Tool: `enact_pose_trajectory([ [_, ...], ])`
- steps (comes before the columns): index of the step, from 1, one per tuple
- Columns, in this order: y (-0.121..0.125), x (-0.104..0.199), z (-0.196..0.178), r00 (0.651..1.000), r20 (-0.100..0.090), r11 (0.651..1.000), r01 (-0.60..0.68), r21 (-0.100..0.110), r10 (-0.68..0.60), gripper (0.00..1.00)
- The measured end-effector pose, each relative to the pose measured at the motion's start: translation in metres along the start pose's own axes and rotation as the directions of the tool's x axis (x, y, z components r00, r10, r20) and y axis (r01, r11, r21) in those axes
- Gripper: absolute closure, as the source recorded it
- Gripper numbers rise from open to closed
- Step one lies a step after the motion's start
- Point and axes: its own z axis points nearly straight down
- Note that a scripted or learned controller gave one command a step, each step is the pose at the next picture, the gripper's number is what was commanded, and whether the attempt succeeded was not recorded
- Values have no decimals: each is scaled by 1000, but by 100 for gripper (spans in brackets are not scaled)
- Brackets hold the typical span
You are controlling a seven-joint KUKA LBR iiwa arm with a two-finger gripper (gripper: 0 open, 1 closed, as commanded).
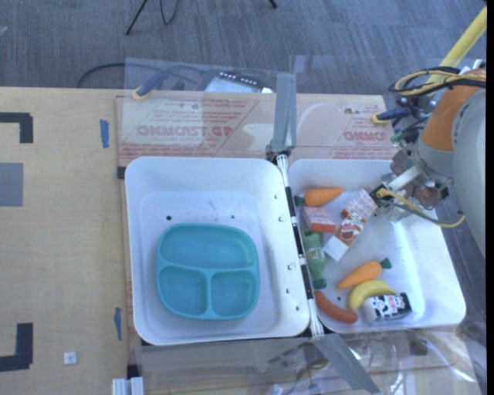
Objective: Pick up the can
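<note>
Approach stage: my gripper [407, 191] hovers over the right bin's [423, 254] far corner, grip unreadable. Next I must cross to the can [386, 306] beside the banana [369, 292].

This is a robotics lab. A plywood bench [62, 231] carries black tape marks [19, 127] and strips of blue tape [104, 133]. On it, 2 white bins [139, 231] sit on protective sheets printed CHEMCAST [185, 127]. A grey and orange robot arm [463, 146] trails yellow cables [428, 75]. Toy food such as a plastic carrot [324, 196] serves as props. Stand legs [147, 15] rest on the grey carpet [324, 38].
</note>
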Motion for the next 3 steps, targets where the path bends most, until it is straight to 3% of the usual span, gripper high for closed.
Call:
enact_pose_trajectory([
  [1, -20, 20, 8, 962, -7, 961, -275, -40, 275, 100],
  [2, -22, 20, 11, 962, -4, 961, -274, -37, 274, 0],
  [3, -23, 22, 0, 963, -3, 963, -269, -37, 269, 100],
])
